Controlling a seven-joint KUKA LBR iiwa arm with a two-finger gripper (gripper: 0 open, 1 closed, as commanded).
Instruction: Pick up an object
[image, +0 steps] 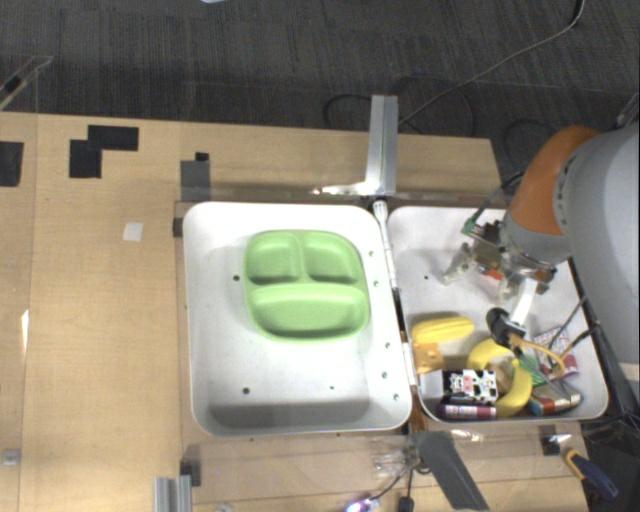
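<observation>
the end effector (495, 262) is hanging over the back half of the right bin (422, 245), with the grey arm and its orange band reaching in from the right. whether it is spread or pressed together cannot be told from this slant (the metal parts are blurring into one another), and nothing is visibly being pinched in it.

the things to pick are all lying nearer the front edge of that bin than the end effector. a yellow block (440, 335) is sitting in front of it and a little to the left, close to the wall between the bins. a banana (503, 380) is curving almost straight in front of the end effector, further toward the front. a small black-and-white box (469, 384) is resting just left of the banana, touching it, and a dark marker (468, 408) is lying along the front wall just past the box. a tangle of small colourful bits (552, 366) is crowding the front right corner; they are too small to name.

well to the left of the end effector, a green divided plate (305, 283) is lying flat in the left bin (222, 385). both bins are sitting on the pale wooden worktop (100, 330).
</observation>
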